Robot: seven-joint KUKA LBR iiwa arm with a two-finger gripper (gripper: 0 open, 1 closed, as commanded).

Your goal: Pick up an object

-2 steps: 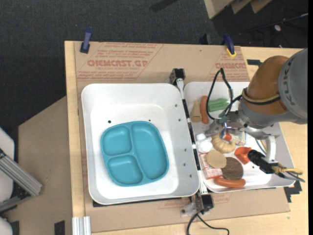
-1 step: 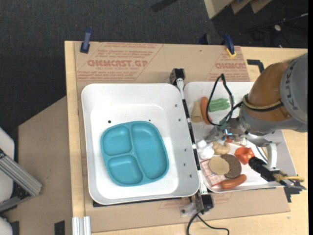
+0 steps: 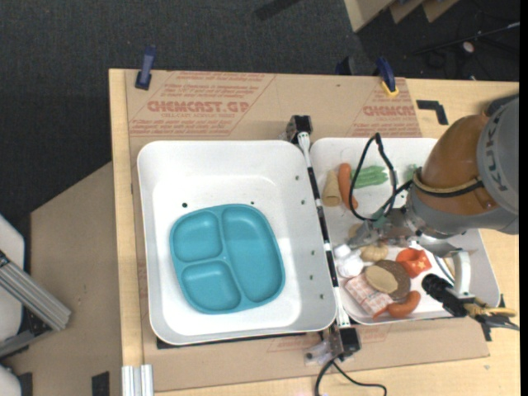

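We judge the step as descent: the gripper (image 3: 388, 229) hangs low over the toy food in the right bin (image 3: 487, 280), nothing seen held. Whether its jaws are spread, we cannot tell. Nearest candidate: potato-like piece (image 3: 381, 277) at 6 o'clock. Carrot (image 3: 346, 185) at 11, sausage (image 3: 403, 304) beyond; crowding hinders. Teal tray (image 3: 228, 257) in left bin (image 3: 165, 172).

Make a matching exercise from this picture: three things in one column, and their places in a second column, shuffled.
Things:
1. teal divided plate
2. carrot
3. sausage

Places:
A. near front edge of right bin
B. far end of right bin, by the divider
C. middle of left bin

Pairs: 1-C, 2-B, 3-A
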